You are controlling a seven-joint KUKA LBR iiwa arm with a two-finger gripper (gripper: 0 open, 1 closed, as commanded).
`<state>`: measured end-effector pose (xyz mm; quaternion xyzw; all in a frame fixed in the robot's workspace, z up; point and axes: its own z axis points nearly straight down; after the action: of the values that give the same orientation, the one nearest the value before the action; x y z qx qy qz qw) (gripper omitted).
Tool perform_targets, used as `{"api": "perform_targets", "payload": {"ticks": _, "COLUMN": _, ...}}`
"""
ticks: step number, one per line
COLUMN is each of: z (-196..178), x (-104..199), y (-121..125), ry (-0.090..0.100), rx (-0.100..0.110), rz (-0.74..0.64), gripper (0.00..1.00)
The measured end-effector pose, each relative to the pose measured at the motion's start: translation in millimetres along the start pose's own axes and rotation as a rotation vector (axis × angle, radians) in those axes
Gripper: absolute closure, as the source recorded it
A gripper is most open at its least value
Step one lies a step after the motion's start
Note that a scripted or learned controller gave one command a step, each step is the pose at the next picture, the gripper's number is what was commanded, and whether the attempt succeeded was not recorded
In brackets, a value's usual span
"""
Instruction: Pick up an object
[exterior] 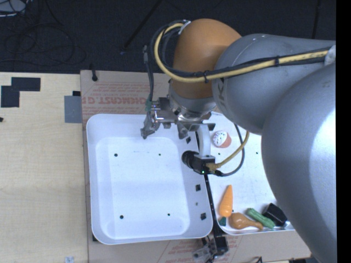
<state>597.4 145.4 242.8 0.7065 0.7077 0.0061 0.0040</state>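
My gripper hangs under the orange wrist band, over the far end of the wall between the two bins. In the right bin, a small white and orange round object lies just right of the gripper. At the right bin's near edge lie an orange carrot, a tan pear-shaped object, a green object and a black object. Nothing shows in the gripper's hold.
The left bin is a shallow white tray with a bare floor. The big grey arm covers most of the right bin's right side. A cable loops down from the wrist toward the bin divider. Cardboard lies under both bins.
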Motion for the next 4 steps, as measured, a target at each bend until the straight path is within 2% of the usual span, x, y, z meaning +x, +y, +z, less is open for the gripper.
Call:
{"api": "perform_targets", "payload": {"ticks": 1, "z": 163, "x": 13, "y": 37, "ry": -0.006, "rx": 0.022, "rz": -0.002, "gripper": 0.0}}
{"api": "perform_targets", "payload": {"ticks": 2, "z": 109, "x": 104, "y": -7, "ry": 0.002, "rx": 0.016, "rz": -0.007, "gripper": 0.0}}
{"api": "perform_targets", "payload": {"ticks": 3, "z": -73, "x": 99, "y": -29, "ry": 0.004, "rx": 0.001, "rz": -0.001, "gripper": 0.0}}
{"api": "perform_targets", "payload": {"ticks": 4, "z": -97, "x": 99, "y": -116, "ry": -0.002, "rx": 0.018, "rz": -0.003, "gripper": 0.0}}
